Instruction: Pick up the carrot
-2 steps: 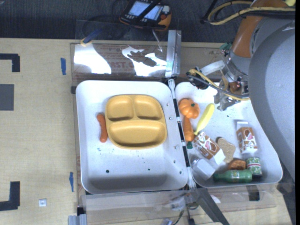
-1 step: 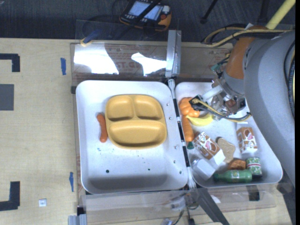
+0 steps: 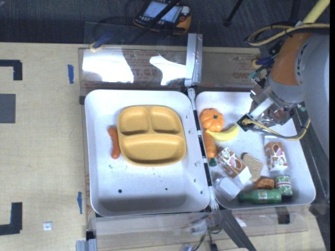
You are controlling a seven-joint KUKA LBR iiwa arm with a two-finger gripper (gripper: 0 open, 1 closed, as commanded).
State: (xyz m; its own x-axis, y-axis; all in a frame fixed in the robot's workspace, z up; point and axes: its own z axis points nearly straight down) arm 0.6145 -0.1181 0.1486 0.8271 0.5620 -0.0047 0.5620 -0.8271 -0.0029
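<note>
Carrot (image 3: 210,143) is seen in the right bin (image 3: 233,102), laid lengthwise against that bin's left wall, approx. midway down, w/ its green end turned toward the bottom of the view. A small orange pumpkin (image 3: 212,118) is set just above it, touching or nearly so; which one can't be told. A banana (image 3: 225,134) is laid crosswise just right of the carrot's upper end. Just below-right, a small printed carton (image 3: 232,162) is tilted near the green end, w/ a bread slice (image 3: 254,166) beside it. Further right, a second carton (image 3: 276,156) is laid flat. Along the bin's near wall a green bottle (image 3: 260,195) is laid on its side, w/ a small can (image 3: 283,184) just beside it and a white tub (image 3: 228,187) at the left corner.

Gripper (image 3: 268,114) is held over the upper-right part of the same bin, right of the banana and well apart from the carrot. Whether it is spread or closed can't be told. The grey arm w/ orange band (image 3: 285,69) is brought in from the right.

In the left bin (image 3: 146,190), a yellow divided plate (image 3: 152,135) is placed centrally, and a reddish-orange sausage (image 3: 114,142) is laid just beside the plate's left edge. Both bins are borne on a pale wooden bench (image 3: 42,140).
</note>
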